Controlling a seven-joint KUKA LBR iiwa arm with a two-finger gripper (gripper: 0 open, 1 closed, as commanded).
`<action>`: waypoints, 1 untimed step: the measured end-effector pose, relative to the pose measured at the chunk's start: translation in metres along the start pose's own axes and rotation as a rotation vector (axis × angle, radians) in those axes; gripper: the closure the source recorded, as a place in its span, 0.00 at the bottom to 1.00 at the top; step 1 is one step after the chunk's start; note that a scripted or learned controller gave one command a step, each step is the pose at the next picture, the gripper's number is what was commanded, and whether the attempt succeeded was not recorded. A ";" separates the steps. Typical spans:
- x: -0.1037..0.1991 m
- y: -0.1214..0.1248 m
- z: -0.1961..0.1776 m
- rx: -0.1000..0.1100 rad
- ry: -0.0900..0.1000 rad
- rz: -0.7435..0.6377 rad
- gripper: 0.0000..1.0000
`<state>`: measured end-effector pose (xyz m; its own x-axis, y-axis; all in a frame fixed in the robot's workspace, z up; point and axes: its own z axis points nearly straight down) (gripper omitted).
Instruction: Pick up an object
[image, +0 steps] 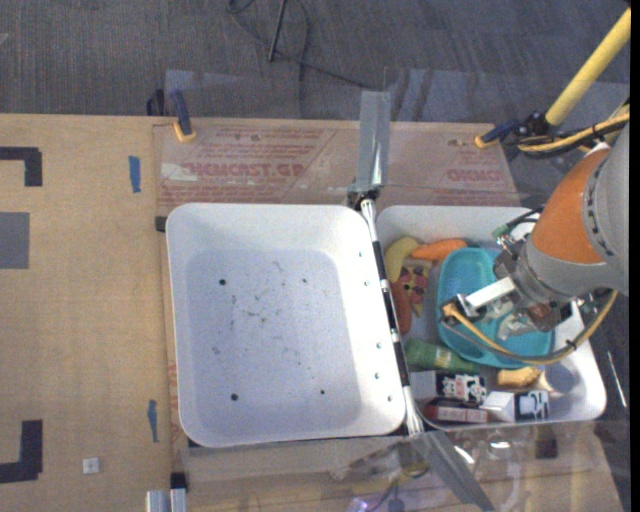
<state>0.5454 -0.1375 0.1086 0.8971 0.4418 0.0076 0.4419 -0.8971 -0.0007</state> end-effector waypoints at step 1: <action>0.050 0.060 -0.110 0.000 -0.009 0.174 1.00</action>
